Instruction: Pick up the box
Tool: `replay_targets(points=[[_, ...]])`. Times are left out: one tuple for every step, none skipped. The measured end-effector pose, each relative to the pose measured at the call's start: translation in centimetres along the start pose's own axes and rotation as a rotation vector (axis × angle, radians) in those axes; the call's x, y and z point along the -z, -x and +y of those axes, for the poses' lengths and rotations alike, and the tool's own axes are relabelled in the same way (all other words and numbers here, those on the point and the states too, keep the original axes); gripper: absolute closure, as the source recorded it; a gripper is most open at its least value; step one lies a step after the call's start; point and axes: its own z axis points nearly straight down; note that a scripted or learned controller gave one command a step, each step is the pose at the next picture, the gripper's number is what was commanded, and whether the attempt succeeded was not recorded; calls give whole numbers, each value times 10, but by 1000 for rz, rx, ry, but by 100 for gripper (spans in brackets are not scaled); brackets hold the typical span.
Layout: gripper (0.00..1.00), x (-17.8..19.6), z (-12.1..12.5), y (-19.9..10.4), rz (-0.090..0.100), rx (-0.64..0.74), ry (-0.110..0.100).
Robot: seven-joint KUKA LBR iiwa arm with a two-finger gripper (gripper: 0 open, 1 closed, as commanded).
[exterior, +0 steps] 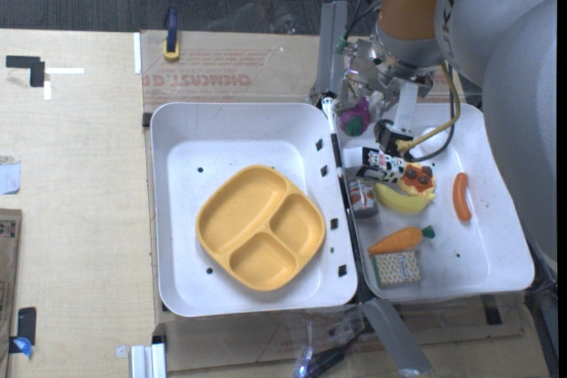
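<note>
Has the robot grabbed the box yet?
Not yet. Nothing looks done: the box lies in the near corner of the right bin, beside the toy carrot. The arm's pincer is at the bin's far end, well apart from the box. Reaching, gripping and lifting are left.

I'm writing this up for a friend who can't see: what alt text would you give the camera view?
A grey robot arm reaches from the right over the far end of the right white bin, which holds a small box, carrot, banana, sausage and other toys. The left white bin holds a yellow divided plate.
</note>
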Motion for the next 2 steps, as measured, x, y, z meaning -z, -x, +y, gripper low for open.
replay_targets(points=[[100, -35, 14, 30, -1, -95, -1], [100, -27, 15, 31, -3, -93, -2]])
